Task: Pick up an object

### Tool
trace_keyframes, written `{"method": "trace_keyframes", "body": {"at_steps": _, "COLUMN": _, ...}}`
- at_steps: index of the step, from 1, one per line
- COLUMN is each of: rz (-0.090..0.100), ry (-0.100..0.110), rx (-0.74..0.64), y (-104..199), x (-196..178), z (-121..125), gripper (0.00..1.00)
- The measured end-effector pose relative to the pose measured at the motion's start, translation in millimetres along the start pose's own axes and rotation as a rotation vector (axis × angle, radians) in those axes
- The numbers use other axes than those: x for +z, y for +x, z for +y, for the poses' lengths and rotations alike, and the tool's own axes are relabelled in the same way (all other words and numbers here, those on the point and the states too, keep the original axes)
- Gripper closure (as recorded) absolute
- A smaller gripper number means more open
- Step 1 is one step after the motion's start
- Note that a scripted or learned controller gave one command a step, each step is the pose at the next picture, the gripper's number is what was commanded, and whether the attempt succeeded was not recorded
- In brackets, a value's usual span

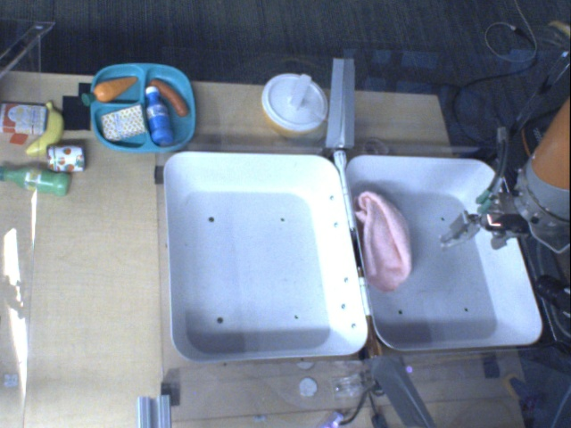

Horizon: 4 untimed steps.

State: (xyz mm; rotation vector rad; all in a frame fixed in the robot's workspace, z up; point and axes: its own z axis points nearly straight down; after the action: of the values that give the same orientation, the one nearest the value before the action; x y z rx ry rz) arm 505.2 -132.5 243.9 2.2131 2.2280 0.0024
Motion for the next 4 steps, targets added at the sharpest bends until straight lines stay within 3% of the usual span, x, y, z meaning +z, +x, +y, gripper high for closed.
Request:
{"method": "trace_keyframes", "body": {"at_steps": 1, "rz": 0.000, "ry": 0.000, "rx": -0.210, "y": 16, "x": 116, "z": 46, "gripper": 0.00}}
{"method": "trace_keyframes", "body": {"at_steps": 2, "rz": 0.000, "ry": -0.002, "rx": -0.353, "y": 61, "x": 59, "z": 1, "gripper": 0.00}}
{"method": "trace_keyframes", "body": {"at_steps": 3, "rz": 0.000, "ry": -0.001, "rx": -0.138, "y": 38, "x": 112, "z": 46, "gripper": 0.00}}
{"method": "trace_keyframes", "body": {"at_steps": 4, "rz": -0.002, "ry": -0.012, "rx": -0.115, "y": 26, "x": 154, "z": 118, "gripper": 0.00}}
